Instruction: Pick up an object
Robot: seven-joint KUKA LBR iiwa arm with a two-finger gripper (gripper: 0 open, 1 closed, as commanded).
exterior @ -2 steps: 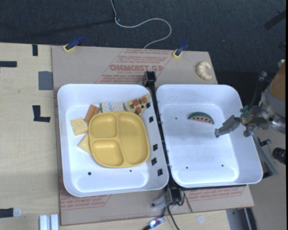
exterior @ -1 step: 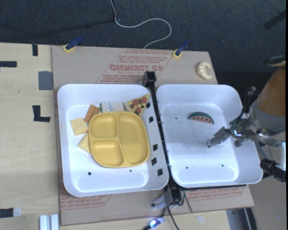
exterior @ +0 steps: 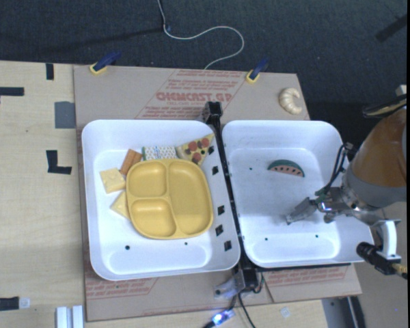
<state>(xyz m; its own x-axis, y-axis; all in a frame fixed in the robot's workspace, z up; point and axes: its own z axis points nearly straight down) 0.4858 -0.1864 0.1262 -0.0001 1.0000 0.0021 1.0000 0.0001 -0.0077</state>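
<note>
- Watermelon slice [exterior: 286, 169]: lies flat on the floor of the right bin [exterior: 260, 137], toward its far side, well apart from the walls.
- My gripper [exterior: 295, 216]: low over the same bin's floor, nearer the front wall, reaching in from the right. The slice sits beyond my fingertips, apart from them, with bare white floor between.
- Fingers: I cannot tell how far they are parted; nothing is seen between them.
- Open room: bare floor to the left of my fingers up to the divider between the bins.
- Left bin [exterior: 96, 183]: a yellow divided plate [exterior: 169, 198] at centre, with small flat food pieces [exterior: 121, 176] crowded along its left and far edges.
- Cardboard sheet [exterior: 191, 94] lies under both bins.
</note>
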